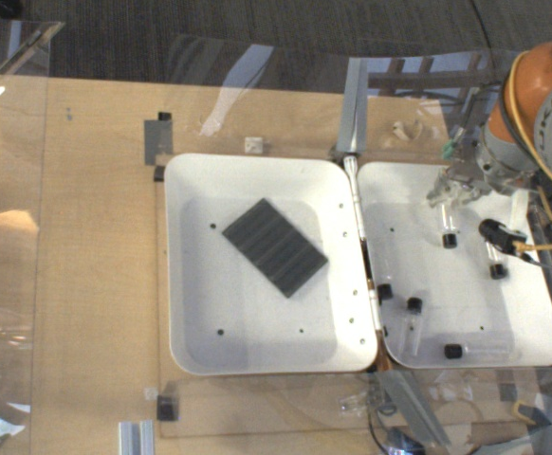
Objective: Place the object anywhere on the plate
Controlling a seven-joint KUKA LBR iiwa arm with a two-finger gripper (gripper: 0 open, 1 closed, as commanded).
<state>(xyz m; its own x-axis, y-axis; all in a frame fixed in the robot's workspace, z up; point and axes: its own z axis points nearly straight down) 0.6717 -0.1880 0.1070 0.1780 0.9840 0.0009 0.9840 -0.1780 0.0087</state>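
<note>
Table (86, 282), pale wood, carrying two shallow white bins side by side. Left bin (186, 349): you have one dark grey ribbed plate (274, 246), lying flat near the middle, turned cornerwise to the walls. Right bin (532, 344): you will find the hand (472, 255) low over the far half, its two black-tipped fingers (450, 240) spread apart over bare bin floor. Same bin, for your count: one small black piece (414, 304) towards the left wall, and a second black piece (453, 351) by the near rim, both apart from the hand.
</note>
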